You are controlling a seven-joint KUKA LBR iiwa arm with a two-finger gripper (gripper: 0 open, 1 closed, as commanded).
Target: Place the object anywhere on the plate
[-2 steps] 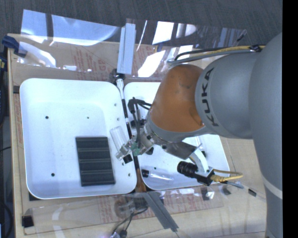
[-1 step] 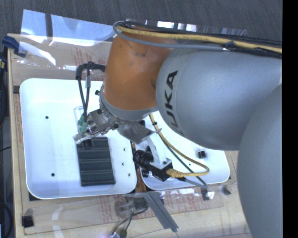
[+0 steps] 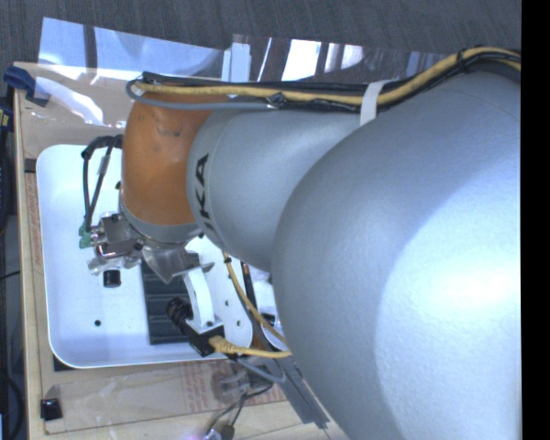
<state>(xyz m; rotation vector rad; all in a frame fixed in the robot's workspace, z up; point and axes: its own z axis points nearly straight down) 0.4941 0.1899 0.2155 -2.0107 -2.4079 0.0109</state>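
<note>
The grey arm with its orange band (image 3: 165, 168) covers most of the view and reaches over the left white bin (image 3: 60, 246). My gripper (image 3: 142, 259) hangs low over that bin's middle, largely hidden under the wrist. A dark ribbed block (image 3: 160, 310) lies on the bin floor just below and to the right of the gripper; whether the gripper touches it is hidden. A small black piece (image 3: 111, 278) sits close to the gripper's left side. The arm hides whatever lies further right.
A tiny dark speck (image 3: 98, 323) lies on the bin floor near the front. The wooden bench edge (image 3: 119, 397) runs along the front with a small black item (image 3: 49, 407) on it. Clear plastic sheeting (image 3: 119, 58) stands behind the bin.
</note>
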